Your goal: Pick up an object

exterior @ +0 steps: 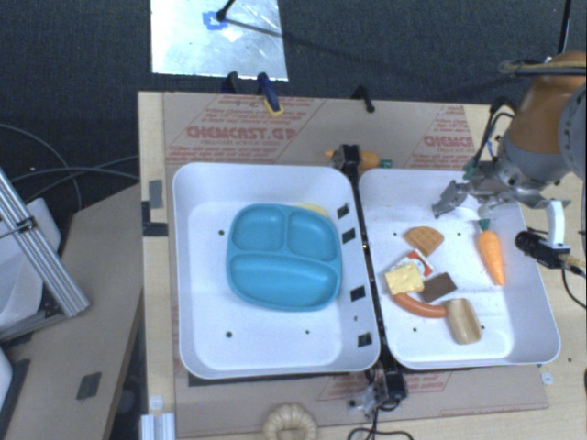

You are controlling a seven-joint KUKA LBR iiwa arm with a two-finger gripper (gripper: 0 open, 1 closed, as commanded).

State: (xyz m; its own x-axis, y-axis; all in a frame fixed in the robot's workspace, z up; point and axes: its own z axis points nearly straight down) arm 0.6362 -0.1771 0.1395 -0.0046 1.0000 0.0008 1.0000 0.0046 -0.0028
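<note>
tool (468,202) hangs spread, nothing between its prongs, over the right bin (541,324), above the toy carrot (492,256) and waffle piece (424,239). every item lies on the bin floor, so the pickup is all ahead.

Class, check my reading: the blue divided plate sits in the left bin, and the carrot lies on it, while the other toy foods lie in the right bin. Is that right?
Not quite. The carrot is not on the blue divided plate; the camera view shows it in the right bin, with the other toy foods. The plate does sit in the left bin.
</note>
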